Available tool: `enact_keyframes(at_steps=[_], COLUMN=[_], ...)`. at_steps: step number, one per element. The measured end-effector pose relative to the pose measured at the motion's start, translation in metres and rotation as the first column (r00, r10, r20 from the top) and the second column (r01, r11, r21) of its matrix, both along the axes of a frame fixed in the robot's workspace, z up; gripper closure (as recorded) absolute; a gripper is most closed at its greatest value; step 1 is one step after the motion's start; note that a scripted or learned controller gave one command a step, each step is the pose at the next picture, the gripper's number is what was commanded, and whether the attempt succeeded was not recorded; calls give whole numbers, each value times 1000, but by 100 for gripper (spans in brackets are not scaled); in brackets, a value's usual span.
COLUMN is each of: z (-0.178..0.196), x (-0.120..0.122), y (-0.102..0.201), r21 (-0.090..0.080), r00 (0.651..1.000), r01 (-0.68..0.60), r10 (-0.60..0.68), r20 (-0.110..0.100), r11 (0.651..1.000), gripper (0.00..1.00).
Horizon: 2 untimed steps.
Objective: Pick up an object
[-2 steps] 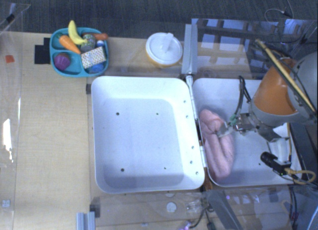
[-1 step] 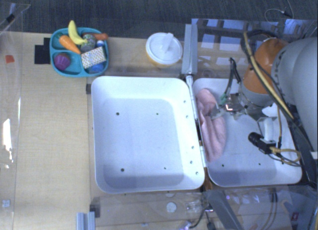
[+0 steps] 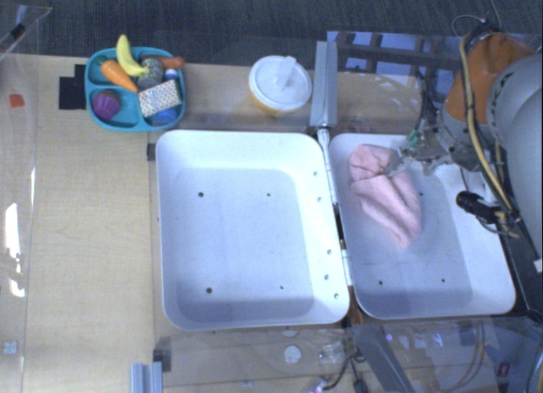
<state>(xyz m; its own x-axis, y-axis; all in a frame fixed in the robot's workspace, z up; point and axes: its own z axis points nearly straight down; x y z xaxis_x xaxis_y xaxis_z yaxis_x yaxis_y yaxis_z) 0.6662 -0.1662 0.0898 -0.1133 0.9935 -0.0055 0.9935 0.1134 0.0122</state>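
Right bin (image 3: 441, 298), nearest you, holds a pink cloth (image 3: 386, 196). The gripper (image 3: 405, 160) meets its upper edge; whether it grasps, you cannot tell. Next: confirm hold, lift.

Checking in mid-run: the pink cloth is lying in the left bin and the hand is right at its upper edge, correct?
Not quite. The pink cloth lies in the right bin, not the left bin, as the camera view shows. The rest stands: the hand is at the cloth's upper edge.
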Motion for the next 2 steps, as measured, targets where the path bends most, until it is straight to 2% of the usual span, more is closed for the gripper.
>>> enact_keyframes(at_steps=[1,2], z=[2,2], x=[-57,-86], y=[-14,-5], r21=[-1,-3], r00=[990,967], r01=[-142,-253], r10=[142,253], r20=[2,5], r11=[990,967], gripper=[0,0])
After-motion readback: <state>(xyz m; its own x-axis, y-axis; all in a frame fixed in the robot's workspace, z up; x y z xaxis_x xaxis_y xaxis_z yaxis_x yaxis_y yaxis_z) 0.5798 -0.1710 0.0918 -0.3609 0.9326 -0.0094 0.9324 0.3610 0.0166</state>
